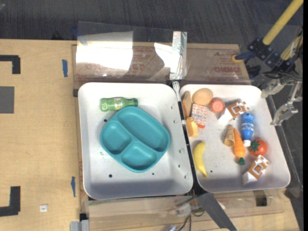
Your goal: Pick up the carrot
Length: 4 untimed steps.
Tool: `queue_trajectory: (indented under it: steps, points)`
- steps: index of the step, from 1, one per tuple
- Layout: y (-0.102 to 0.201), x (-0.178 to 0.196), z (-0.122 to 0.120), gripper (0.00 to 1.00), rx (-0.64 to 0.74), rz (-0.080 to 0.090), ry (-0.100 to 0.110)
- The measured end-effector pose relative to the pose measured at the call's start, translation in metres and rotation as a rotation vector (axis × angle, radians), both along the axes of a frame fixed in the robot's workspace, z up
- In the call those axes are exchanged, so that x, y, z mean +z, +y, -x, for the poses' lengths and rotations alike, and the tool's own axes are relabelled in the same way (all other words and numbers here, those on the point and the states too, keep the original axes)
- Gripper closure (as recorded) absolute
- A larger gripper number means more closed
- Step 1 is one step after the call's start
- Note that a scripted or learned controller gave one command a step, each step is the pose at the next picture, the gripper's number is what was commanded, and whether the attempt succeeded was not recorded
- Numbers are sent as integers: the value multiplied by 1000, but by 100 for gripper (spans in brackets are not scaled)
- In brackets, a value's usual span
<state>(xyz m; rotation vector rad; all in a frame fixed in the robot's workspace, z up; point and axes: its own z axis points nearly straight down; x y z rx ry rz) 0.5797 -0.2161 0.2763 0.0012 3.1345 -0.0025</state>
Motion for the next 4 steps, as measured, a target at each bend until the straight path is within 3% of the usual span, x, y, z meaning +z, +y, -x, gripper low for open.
queue_trajectory:
  steps: [1,2,3,4]
  points:
    - [-7,-87,35,0,63,-3,9]
    - [25,-169,59,0,91,2,-5]
    - [60,-188,83,0,-31,1,-4]
    - [61,-176,80,100,-28,2,-11]
